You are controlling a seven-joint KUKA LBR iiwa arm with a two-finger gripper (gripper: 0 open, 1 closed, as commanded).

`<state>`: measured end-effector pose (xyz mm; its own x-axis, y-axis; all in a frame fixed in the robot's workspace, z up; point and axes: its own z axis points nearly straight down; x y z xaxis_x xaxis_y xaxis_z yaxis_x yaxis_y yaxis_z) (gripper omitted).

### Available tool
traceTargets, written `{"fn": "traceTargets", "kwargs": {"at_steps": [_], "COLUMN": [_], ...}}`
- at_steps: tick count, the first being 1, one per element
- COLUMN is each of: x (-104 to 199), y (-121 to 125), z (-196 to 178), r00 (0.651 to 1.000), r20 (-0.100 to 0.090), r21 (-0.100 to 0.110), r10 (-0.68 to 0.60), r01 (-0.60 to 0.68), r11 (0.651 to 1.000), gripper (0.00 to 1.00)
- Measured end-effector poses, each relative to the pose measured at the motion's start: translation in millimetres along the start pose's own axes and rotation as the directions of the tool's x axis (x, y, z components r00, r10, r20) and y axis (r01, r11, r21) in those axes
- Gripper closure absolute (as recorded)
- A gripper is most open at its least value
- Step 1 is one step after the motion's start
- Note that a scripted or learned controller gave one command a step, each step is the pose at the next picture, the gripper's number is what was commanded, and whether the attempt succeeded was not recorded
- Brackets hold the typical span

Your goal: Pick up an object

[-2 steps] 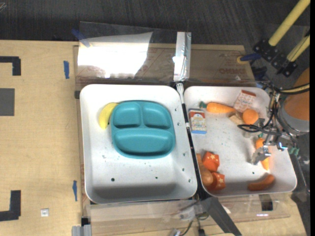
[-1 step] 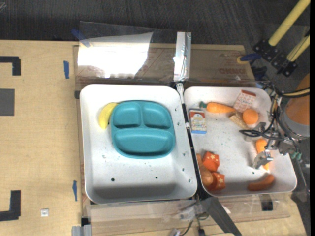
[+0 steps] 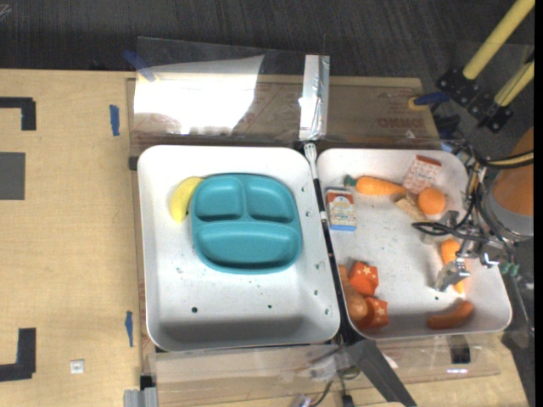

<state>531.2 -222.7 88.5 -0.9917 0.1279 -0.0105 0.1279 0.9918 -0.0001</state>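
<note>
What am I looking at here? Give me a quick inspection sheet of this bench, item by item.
Surface: wooden bench bearing left bin and right bin.
Job's things: right bin holds carrot, orange, small carton, sausage, red pieces.
Clutter: teal divided plate over a banana in left bin.
Grippers: gripper low over right bin's right side.
Cables: black wires beside the arm.
Surroundings: dark carpet, yellow poles.

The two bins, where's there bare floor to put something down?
Left bin: the front stretch below the teal divided plate is bare. Right bin: a bare patch mid-floor between the small carton and the gripper. Crowded along its back wall, right side and front-left corner.
</note>
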Motion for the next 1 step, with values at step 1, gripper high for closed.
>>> {"fn": "traceTargets", "kwargs": {"at_steps": [1], "x": [-4.5], "y": [0.0], "z": [-13.9], "r00": [1.000], "r20": [0.016], "r21": [0.003], "r10": [-0.001], "r01": [0.001], "r11": [1.000], "gripper": [1.00]}}
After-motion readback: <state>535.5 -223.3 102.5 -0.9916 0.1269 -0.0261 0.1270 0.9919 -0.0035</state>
